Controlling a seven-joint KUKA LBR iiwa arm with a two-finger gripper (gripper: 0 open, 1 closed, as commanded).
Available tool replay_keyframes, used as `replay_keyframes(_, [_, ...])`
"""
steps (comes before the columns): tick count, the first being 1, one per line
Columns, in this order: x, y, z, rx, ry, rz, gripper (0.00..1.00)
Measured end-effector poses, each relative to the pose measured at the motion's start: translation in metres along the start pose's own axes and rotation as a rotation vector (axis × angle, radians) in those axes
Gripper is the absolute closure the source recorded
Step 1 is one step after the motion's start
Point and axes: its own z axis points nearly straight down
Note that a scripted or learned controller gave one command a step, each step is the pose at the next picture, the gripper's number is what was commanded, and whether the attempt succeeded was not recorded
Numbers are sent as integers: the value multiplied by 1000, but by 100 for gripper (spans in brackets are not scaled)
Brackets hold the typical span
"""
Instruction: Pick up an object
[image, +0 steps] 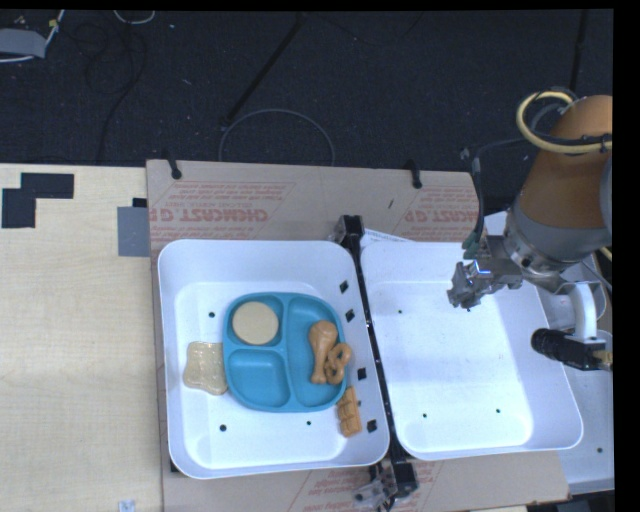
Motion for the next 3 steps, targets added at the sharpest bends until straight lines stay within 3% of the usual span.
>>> replay_keyframes(3, [168,31,9,-2,-1,1,100])
